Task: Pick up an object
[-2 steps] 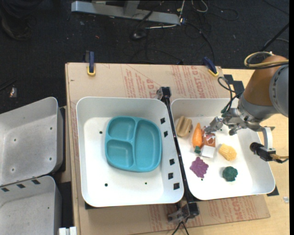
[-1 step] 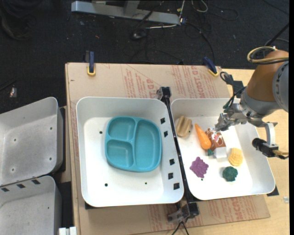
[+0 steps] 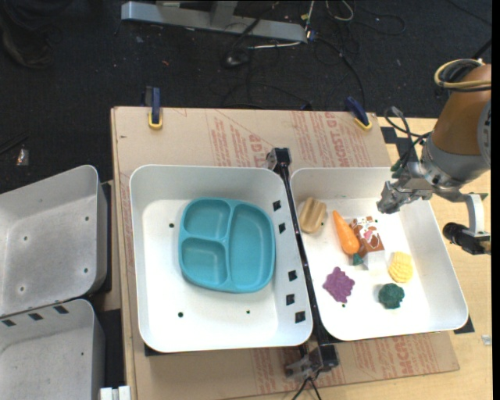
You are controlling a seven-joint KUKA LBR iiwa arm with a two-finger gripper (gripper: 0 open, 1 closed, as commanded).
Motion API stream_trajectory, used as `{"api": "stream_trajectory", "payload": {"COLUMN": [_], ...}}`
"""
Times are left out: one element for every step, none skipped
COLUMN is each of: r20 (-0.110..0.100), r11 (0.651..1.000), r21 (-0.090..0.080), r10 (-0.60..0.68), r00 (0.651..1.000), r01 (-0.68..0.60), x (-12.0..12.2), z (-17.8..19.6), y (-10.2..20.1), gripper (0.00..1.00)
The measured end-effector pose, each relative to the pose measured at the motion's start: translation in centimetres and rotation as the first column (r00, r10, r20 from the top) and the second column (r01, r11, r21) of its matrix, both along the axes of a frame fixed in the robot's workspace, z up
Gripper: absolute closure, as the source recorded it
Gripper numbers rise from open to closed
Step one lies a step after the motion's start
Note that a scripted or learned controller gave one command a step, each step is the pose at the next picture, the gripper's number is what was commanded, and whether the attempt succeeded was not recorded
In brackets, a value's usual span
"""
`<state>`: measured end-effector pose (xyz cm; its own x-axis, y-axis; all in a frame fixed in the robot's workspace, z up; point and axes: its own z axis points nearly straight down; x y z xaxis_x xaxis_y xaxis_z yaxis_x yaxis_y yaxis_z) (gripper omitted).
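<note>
While the arm is reached in from the right:
Hand (image 3: 390, 200): poised over the right bin's (image 3: 437, 258) far edge; grip state cannot be told.
Objects: carrot (image 3: 345, 233), corn (image 3: 400, 267), broccoli (image 3: 391, 295) are laid in that bin.
Left bin (image 3: 156, 234): teal tray (image 3: 227, 244) is held.

- a robotics lab or test bench, not a home.
- a flat brown cardboard sheet (image 3: 234, 133) covers the bench, held at its far edge by a yellow-and-blue clamp (image 3: 155, 108).
- loose black cables (image 3: 344, 55) trail over the dark speckled floor (image 3: 62, 94).
- a grey metal bar (image 3: 211, 19) lies beyond the bench's far edge.
</note>
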<state>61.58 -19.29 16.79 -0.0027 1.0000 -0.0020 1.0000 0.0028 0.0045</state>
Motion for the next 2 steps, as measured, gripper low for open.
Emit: {"api": "stream_trajectory", "payload": {"r20": [0.002,-0.006], "r11": [1.000,1.000], "r21": [0.000,0.001], "r10": [-0.001,-0.002], "r00": [1.000,1.000], "r01": [0.001,0.002], "x": [-0.1,0.0], "z": [6.3,3.6], "y": [-0.5,-0.5], "gripper": [1.00,1.00]}}
